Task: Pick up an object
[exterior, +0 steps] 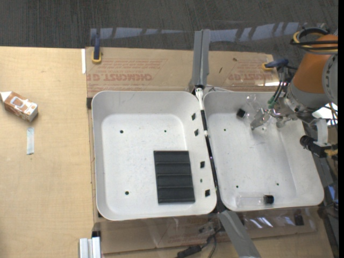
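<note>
While pincer (262, 118) hangs over right bin (301, 198), grip unreadable; wooden bench (43, 198), dark carpet (161, 7) behind.

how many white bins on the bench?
2. Left bin holds a black ribbed block; right bin sits beside it, with the claw over its far end.

A small printed carton (20, 107) lies near the left edge of the tan bench (43, 198), a pale strip (30, 141) just below it. Brown cardboard (145, 71) lines the far edge, with clamps at its corners (96, 54) (274, 65).
</note>
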Available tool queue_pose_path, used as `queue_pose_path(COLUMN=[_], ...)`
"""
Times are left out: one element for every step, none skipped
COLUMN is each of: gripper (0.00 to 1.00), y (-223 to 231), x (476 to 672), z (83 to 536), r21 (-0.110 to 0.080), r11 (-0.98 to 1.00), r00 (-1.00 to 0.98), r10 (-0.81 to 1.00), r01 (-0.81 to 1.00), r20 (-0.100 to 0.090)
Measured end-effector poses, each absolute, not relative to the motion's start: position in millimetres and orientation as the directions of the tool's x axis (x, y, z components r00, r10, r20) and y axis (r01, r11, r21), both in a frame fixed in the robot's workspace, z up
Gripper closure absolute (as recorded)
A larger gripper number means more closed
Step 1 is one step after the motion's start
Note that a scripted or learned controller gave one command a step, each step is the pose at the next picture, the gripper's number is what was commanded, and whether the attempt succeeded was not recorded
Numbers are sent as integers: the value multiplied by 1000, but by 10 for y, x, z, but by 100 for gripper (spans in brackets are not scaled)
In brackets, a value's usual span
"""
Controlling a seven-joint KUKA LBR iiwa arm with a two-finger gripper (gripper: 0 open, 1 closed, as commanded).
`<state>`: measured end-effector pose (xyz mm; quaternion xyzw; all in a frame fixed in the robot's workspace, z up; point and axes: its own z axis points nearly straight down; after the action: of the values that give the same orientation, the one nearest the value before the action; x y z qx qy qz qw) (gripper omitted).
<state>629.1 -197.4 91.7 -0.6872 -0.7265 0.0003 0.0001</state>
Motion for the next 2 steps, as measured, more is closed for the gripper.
queue_pose_path(gripper=[100,0], y=[-1982,-1818], x=[6280,6319], z=[1003,1004], r21=[-4,-6], r11=[56,73], r00=[-56,-72], r10=[998,997], r01=[998,997], r20=[-1,20])
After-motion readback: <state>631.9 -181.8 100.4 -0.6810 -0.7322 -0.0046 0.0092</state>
